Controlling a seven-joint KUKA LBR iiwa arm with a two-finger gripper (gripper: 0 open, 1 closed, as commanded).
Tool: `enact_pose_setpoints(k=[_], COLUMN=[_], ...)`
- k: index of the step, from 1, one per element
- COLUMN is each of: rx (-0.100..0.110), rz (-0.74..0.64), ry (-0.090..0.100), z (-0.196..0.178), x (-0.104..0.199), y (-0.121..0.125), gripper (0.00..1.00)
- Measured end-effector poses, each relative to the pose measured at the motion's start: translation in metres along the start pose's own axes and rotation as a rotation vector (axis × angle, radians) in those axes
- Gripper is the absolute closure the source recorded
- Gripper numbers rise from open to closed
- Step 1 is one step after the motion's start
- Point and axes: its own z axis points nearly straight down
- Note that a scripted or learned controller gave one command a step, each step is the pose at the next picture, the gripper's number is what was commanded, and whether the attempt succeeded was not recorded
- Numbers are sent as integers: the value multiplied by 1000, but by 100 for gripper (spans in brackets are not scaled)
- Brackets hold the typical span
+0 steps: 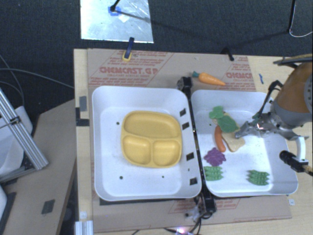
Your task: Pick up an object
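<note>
The gripper (243,129), fingers too blurred to read, sits at the toast slice (235,143), probably light, stiff and flat, best pinched across its edges.

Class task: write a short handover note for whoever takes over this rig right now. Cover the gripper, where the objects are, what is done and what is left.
Gripper: low in the right bin, at the tan bread slice; nothing seen held.
Right bin also holds an orange sausage, green broccoli, purple grapes and two green pea pods.
Left bin: yellow divided plate.
Carrot lies on the cardboard behind the bins.
Done: approach. Left: grasp and lift an object.
</note>
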Motion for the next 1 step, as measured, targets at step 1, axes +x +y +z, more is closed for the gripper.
enact_pose_setpoints(k=[1], rx=[-1], rz=[-4], ry=[4], z=[2], x=[51], y=[98], gripper=[0])
